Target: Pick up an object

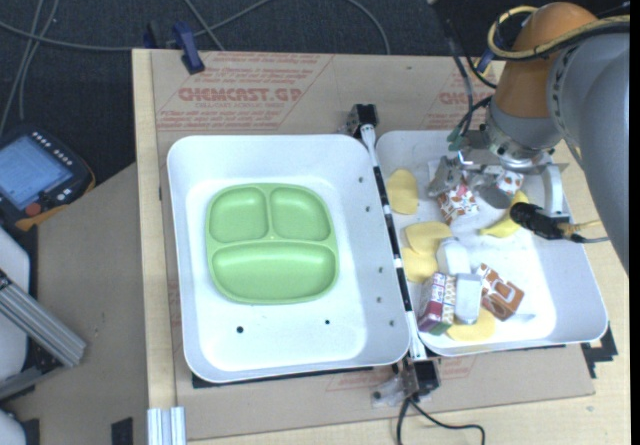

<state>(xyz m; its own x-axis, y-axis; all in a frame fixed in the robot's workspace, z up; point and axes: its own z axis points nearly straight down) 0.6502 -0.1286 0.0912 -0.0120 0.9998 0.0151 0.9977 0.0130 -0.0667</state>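
Left bin [200, 333]: white, shallow, well to the fingers' left. It held a green tray [270, 243] with three compartments, two small above one long, lying flat.

Divider: the two bin rims met along a dark seam, between the tray and the fingers.

Right bin [580, 303]: white, holding the loose items. Yellow pieces [403, 191] lay just inside its left wall, left of the fingers; another yellow piece [427, 237] sat below and to their left. A maroon packet [437, 301] and a white packet [466, 299] lay side by side, upright in the view, well below the fingers. A brown-and-white wrapper [500, 293] lay just to their right.

Gripper [462, 191]: at the bin's upper middle, over a small red-and-white packet [461, 203]. That packet sat at the fingertips, seemingly touching or just under them. Whether the fingers were released or clenched on it could not be told; the wrist hardware crowded the spot.

Arm [585, 83]: grey with an orange band, entering from the right.

Judgement: the red-and-white packet looked the likeliest target, lying directly beneath the fingers, its long axis running roughly up-down in the view. A straight descent and closure would seem to suffice.
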